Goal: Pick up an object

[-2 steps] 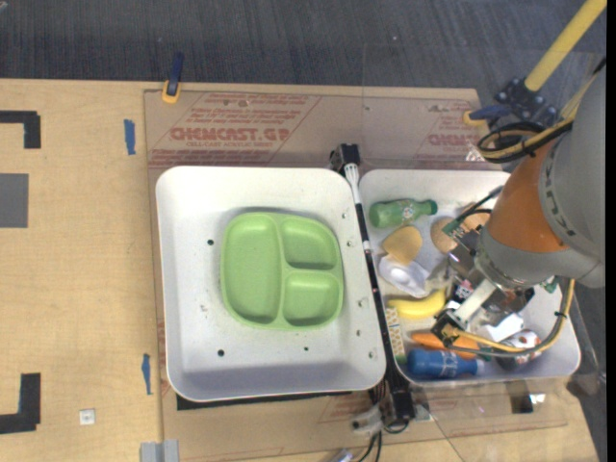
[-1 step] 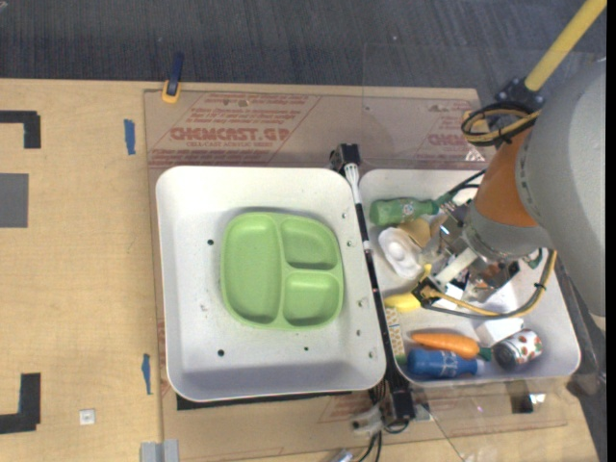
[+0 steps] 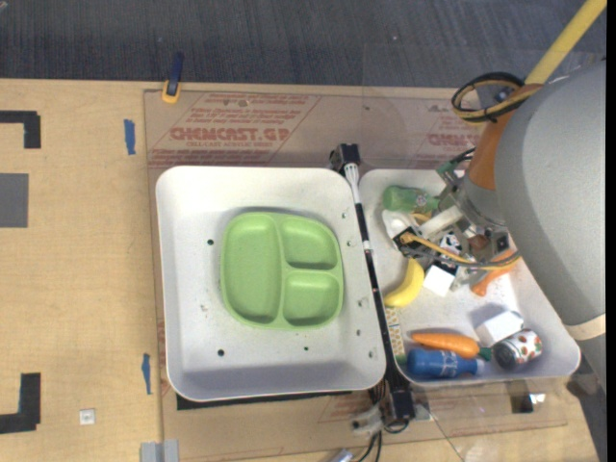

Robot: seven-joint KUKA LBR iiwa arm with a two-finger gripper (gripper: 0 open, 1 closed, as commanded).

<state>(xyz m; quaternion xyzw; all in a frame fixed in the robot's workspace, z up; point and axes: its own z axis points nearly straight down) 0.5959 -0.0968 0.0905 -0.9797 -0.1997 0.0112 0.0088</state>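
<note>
My gripper (image 3: 441, 242) reaches down into the right bin (image 3: 556, 327), its big grey arm covering the bin's far right part. It hovers over a small pile in the bin's upper middle, where a black and yellow item (image 3: 420, 243) lies. A green object (image 3: 405, 198) sits just behind it. A yellow banana (image 3: 407, 286) and a small white block (image 3: 438, 279) lie just in front of it. Along the near side lie an orange carrot (image 3: 444, 341), a blue bottle (image 3: 441, 363), a white box (image 3: 499, 326) and a small round red and white toy (image 3: 517, 350).
The left bin (image 3: 183, 287) holds a green divided plate (image 3: 283, 269). A black rod (image 3: 366, 248) runs along the seam between the two bins. Cardboard bench (image 3: 77, 258) extends to the left, and a yellow pole (image 3: 568, 32) crosses the top right.
</note>
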